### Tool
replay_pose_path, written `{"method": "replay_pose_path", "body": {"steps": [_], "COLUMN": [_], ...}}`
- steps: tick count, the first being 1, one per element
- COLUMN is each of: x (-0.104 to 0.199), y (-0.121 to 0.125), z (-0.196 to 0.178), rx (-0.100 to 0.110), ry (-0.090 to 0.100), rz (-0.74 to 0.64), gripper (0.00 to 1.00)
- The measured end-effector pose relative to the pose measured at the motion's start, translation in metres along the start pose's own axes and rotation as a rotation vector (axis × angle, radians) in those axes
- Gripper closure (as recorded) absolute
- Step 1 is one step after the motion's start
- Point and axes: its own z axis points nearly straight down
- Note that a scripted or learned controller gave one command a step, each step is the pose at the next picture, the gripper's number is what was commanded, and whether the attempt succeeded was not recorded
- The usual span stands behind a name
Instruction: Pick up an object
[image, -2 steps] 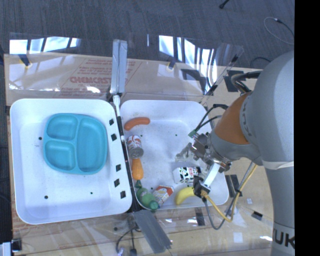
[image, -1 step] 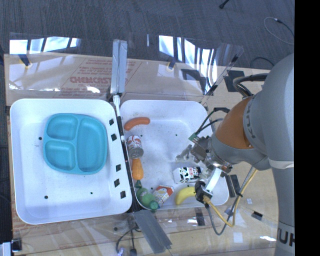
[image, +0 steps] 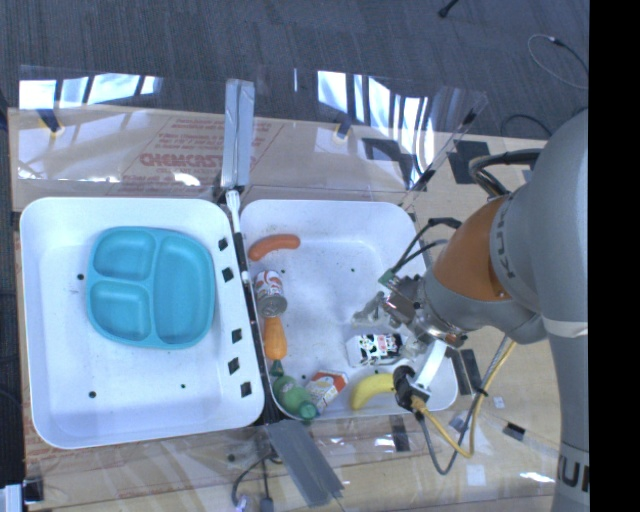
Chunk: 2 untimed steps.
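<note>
White plastic makes up the two shallow bins we see side by side on the bench. The left bin (image: 50, 400) carries a turquoise divided plate (image: 152, 286) with three smooth, rounded wells, lying toward its far edge. The right bin (image: 340, 215) carries the small things: a hot dog (image: 274, 244) near its far left corner, a printed can (image: 270, 294) on its side and an orange carrot-like piece (image: 274, 340) along the left wall, a green bottle (image: 292, 397) in the near left corner, a small red and white carton (image: 327, 383) just beside it, a curved yellow banana (image: 372, 389) at the near edge, and a black-and-white patterned carton (image: 375, 347) near the right wall. The grey arm (image: 545, 250) bends in from the right, its orange band above the wrist, and the jaws (image: 392, 308) hang low just above the patterned carton; whether they stand wide or narrow we cannot tell.
</note>
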Motion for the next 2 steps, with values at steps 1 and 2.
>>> {"method": "replay_pose_path", "body": {"steps": [1, 2], "x": [-0.001, 0.0], "y": [-0.002, 0.001], "z": [0.0, -0.011], "rx": [0.0, -0.004], "ry": [-0.006, -0.003], "rz": [-0.063, -0.068], "gripper": [0.0, 1.0]}}
